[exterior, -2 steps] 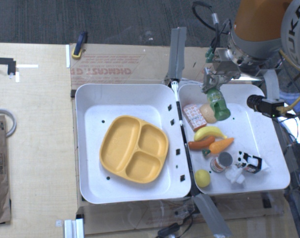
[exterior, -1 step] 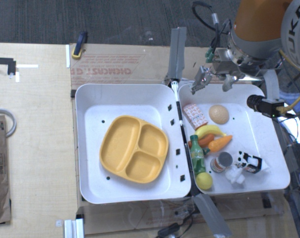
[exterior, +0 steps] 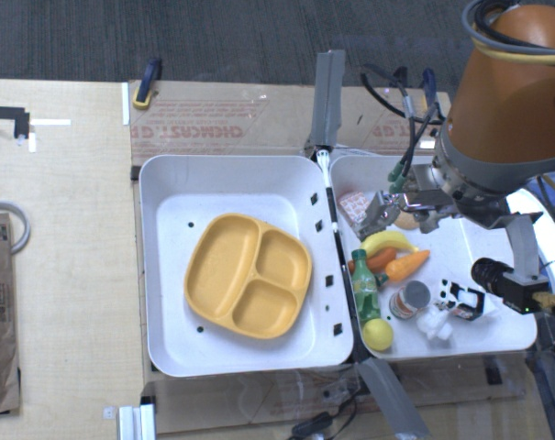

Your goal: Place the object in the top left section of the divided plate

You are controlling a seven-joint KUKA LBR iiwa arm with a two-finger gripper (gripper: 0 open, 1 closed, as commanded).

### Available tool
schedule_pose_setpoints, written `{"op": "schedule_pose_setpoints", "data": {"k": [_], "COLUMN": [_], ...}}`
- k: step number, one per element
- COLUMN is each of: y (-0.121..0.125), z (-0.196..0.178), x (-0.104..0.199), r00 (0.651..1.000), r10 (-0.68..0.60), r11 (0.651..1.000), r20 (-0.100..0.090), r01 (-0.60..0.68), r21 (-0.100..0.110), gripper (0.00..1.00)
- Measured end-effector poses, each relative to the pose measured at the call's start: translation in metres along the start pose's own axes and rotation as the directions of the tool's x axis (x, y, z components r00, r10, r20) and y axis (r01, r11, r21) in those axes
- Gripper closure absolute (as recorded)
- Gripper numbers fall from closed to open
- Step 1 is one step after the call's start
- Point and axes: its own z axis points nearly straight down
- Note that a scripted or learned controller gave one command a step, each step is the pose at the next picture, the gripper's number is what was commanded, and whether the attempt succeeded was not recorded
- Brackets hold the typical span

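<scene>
Nearest the lens rises the arm's orange band [exterior: 517,81], with the grey wrist below it, reaching in from the right over the right-hand bin [exterior: 497,337]. Under it the tool [exterior: 398,211] hangs low at that bin's upper left part, just above the clutter; whether its fingers stand apart or together I cannot tell, for the dark linkage blurs into what lies beneath, and nothing can be seen clamped between them.

By my judgement the step in hand is the pick: no object has been lifted out, and the divided plate [exterior: 248,276] in the left-hand bin [exterior: 158,246] holds nothing. Candidates lie just below the tool: a banana [exterior: 389,241], a carrot [exterior: 407,265], a green bottle [exterior: 363,287], a lemon [exterior: 378,335], a small can [exterior: 411,298], and a pinkish packet [exterior: 355,207] beside the tool. Which is meant I cannot say.

Next the tool must close firmly on one item, rise clear of the wall between the bins, and cross left to the plate's upper left section.

Yellow-orange, with rounded corners, the plate lies tilted in its bin, split into one long compartment on the left and two smaller ones on the right, all bare.
</scene>
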Motion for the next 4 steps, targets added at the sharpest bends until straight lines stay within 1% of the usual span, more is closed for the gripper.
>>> {"op": "schedule_pose_setpoints", "data": {"k": [1, 2, 4], "y": [0.000, 0.035, 0.036], "z": [0.000, 0.074, 0.074], "x": [0.000, 0.000, 0.000], "r00": [1.000, 0.920, 0.919], "r10": [0.000, -0.393, -0.393], "r11": [1.000, 0.920, 0.919], "r20": [0.000, -0.002, -0.002], "r01": [0.000, 0.393, 0.393], "r21": [0.000, 0.001, 0.000], "gripper": [0.00, 0.00, 0.00]}}
